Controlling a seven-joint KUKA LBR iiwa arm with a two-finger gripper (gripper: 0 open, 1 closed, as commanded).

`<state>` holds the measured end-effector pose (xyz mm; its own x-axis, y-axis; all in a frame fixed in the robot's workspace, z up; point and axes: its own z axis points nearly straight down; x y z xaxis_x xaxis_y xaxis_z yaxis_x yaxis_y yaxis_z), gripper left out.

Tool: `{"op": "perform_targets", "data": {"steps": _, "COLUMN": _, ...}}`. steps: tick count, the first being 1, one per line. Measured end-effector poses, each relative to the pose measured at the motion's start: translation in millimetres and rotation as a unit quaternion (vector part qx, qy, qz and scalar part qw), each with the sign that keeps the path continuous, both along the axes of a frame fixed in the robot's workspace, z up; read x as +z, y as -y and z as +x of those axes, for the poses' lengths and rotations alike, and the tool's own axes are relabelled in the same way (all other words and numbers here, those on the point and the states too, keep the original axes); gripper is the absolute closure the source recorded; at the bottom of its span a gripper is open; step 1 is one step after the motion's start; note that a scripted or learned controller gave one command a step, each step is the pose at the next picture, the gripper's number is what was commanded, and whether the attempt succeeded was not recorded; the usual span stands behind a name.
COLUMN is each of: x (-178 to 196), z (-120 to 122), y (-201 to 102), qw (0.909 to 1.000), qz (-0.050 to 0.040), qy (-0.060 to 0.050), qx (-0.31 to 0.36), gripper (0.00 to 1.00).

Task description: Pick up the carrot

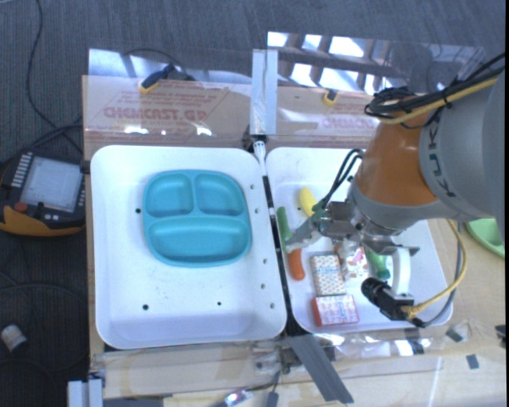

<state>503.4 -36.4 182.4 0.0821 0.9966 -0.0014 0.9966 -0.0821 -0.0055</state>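
The carrot point(296, 264) is a small orange piece with a green top point(282, 224). It lies against the left wall of the right bin point(424, 312), pointing toward the front. My gripper point(329, 229) hangs over the middle of that bin, just to the right of the carrot and slightly behind it. The grey arm with its orange band point(399, 172) reaches in from the right and hides the bin floor beneath it. I see nothing of the carrot inside the gripper.
A blue divided plate point(195, 217) sits in the left bin point(119, 312). The right bin also holds a yellow item point(306, 200), two small patterned boxes point(327, 274) point(334, 310) and a green-and-white object point(380, 263). A cable point(445, 291) loops by the bin's right edge.
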Motion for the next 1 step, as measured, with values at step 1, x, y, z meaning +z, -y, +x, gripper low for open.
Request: {"op": "perform_targets", "data": {"steps": 1, "x": 75.1, "z": -20.4, "y": 55.2, "qw": 0.9963, "qz": -0.0012, "qy": 0.001, "qx": -0.086, "gripper": 0.0}}
